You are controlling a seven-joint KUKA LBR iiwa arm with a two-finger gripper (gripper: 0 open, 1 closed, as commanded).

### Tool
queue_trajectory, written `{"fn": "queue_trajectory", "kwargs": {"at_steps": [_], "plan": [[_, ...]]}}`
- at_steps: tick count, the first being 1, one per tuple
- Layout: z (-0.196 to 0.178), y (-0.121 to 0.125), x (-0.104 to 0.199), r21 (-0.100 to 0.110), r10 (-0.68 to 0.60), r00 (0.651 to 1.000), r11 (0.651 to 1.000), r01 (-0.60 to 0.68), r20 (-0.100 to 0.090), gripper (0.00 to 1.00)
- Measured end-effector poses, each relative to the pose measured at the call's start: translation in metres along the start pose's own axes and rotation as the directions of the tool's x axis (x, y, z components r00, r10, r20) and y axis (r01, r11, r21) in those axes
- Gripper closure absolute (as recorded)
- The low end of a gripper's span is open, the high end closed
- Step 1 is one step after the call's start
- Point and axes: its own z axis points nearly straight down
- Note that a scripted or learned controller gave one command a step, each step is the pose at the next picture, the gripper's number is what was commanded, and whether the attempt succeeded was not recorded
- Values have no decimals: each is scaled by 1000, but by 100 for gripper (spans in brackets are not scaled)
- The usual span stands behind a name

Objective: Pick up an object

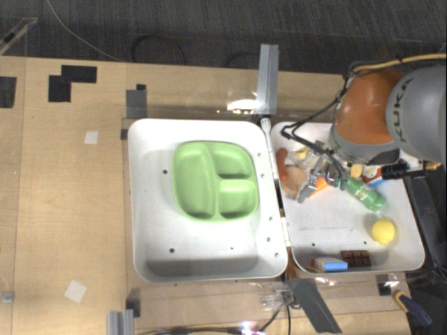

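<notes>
On the wooden bench (63, 208) — two white bins (150, 257), dark carpet (209, 12) behind.

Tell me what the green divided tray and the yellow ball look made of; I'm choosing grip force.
Green divided tray: probably moulded plastic, matt to satin, judging by its uniform colour and soft rounded compartment edges. Yellow ball: unclear, maybe foam, rubber or a plastic toy fruit; it looks dull with no sharp highlights, too small to settle.
</notes>
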Motion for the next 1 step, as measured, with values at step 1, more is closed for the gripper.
{"fn": "queue_trajectory", "kwargs": {"at_steps": [1], "plan": [[-1, -9, 31, -1, 87, 996, 996, -87, 3, 0]]}}
